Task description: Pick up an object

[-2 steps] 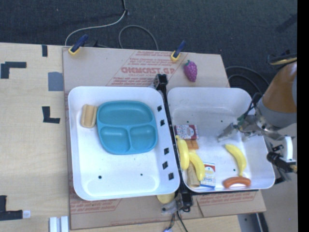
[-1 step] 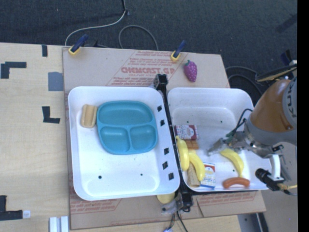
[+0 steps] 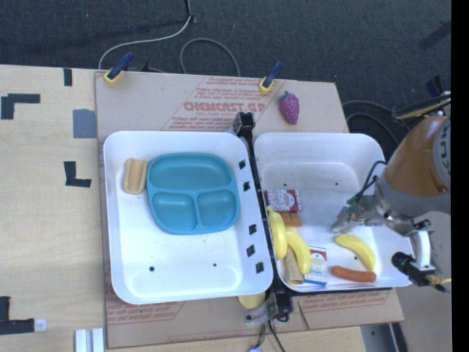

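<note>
My gripper (image 3: 347,219) hangs low over the right bin (image 3: 322,149), near its right wall. Just below it lies a single yellow banana (image 3: 357,249), a small gap apart from the gripper. An orange-red sausage (image 3: 353,273) rests along the bin's front edge. Further left in the bin lie two yellow bananas (image 3: 287,240), a red and white packet (image 3: 283,199) and a small white and blue carton (image 3: 316,265). I see nothing held in the gripper.
The left bin (image 3: 124,270) holds a blue divided plate (image 3: 194,193) and a tan bread piece (image 3: 134,175). Purple grapes (image 3: 289,107) lie on the cardboard behind the bins. Black clips line the divider (image 3: 253,218) between the bins.
</note>
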### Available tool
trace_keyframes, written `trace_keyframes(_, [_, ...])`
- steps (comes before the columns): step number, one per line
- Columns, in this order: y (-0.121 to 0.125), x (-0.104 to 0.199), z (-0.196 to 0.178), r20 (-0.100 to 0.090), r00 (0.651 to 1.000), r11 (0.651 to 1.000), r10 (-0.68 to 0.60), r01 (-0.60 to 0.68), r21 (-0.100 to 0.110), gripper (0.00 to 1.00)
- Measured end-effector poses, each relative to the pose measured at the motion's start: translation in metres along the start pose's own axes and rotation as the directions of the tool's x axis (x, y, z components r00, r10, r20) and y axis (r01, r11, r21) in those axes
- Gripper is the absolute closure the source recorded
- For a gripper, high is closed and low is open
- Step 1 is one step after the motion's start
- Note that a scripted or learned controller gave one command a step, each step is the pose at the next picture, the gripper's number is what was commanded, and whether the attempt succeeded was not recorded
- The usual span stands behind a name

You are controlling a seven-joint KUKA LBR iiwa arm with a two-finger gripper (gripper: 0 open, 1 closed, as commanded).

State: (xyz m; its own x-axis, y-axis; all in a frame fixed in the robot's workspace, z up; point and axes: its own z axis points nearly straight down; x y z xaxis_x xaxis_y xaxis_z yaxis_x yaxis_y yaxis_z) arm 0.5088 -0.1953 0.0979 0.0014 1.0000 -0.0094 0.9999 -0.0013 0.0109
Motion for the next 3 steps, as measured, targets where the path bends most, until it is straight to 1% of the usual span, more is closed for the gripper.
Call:
trace_keyframes(1, [0.046, 0.015, -0.066, -0.008, 1.0, 1.0, -0.006, 0.006, 0.004, 1.0])
trace_keyframes(2, [0.051, 0.099, -0.094, -0.013, 1.0, 1.0, -0.011, 0.011, 0.009, 1.0])
trace_keyframes(3, [0.05, 0.093, -0.092, -0.01, 1.0, 1.0, -0.003, 0.003, 0.012, 0.0])
